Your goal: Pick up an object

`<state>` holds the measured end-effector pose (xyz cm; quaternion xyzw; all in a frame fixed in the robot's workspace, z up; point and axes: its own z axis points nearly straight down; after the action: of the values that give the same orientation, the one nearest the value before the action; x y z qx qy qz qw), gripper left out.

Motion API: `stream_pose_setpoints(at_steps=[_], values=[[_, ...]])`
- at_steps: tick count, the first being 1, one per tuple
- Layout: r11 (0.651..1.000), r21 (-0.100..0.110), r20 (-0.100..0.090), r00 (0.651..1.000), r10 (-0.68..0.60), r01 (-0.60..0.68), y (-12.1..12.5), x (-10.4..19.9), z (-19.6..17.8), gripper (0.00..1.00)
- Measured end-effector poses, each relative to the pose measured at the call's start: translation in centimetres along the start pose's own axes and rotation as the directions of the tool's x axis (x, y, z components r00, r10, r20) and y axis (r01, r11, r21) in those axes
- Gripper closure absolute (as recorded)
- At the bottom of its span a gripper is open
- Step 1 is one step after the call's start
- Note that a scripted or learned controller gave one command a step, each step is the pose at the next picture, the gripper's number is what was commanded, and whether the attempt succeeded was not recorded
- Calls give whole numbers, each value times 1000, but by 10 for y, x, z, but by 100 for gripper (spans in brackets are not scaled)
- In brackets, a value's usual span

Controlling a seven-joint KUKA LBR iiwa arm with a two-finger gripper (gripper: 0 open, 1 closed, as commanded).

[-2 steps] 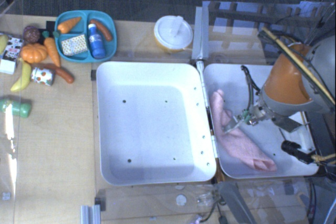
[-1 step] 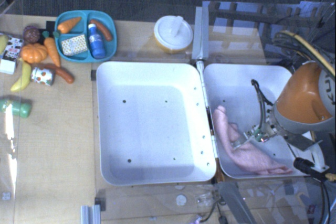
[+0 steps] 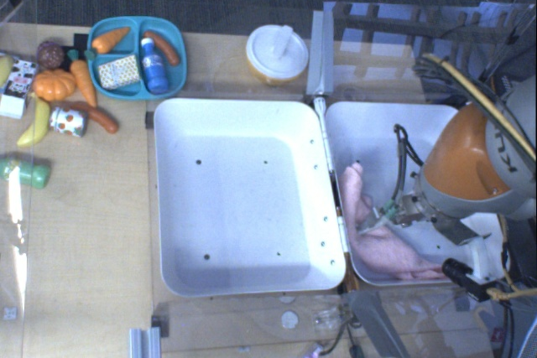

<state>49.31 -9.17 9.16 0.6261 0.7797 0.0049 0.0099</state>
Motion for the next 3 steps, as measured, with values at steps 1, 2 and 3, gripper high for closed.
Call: stream_pose_setpoints(at_steps=[1,2,3], values=[[950,18,-3,950,313,-313,-7,-18,-28,0],[982,7,-2,982,191,-191,70,-29,3,0],[996,10,-4,996,86,-86,149,-35,7,0]])
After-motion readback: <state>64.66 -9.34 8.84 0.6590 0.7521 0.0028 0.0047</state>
